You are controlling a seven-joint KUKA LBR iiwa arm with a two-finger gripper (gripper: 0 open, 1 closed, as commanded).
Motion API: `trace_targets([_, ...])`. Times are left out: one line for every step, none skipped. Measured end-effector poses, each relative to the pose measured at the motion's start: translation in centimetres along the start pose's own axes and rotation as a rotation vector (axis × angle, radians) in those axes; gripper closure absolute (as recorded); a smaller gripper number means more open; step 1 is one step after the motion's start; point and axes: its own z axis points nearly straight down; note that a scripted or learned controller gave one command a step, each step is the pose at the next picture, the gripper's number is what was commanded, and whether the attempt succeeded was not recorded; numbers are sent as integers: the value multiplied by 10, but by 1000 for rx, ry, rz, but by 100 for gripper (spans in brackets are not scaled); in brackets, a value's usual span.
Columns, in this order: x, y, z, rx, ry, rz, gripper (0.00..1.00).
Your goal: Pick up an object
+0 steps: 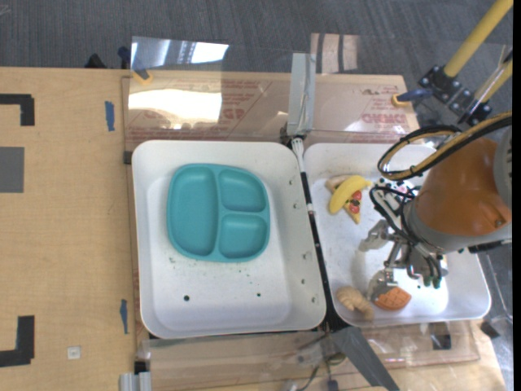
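Arm (460,194) over the right bin (468,300), claw (391,279) low near its front edge.
Left bin (155,300) holds a teal tray (218,212). Red print behind the bins is unreadable. Banana (346,192) runs slantwise; orange piece (394,299) sits just under the claw, tan piece (354,300) beside. Claw's spread: cannot tell.

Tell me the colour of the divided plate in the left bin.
Teal; the three-compartment plastic plate shows plainly in the camera view.
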Motion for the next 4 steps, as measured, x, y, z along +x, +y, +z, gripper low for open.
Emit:
trace_targets([0, 0, -10, 1, -2, 0, 100])
trace_targets([0, 43, -97, -1, 13, 50, 100])
trace_targets([-22, -24, -142, 4, 15, 108, 100])
trace_targets([-21, -61, -199, 1, 14, -206, 100])
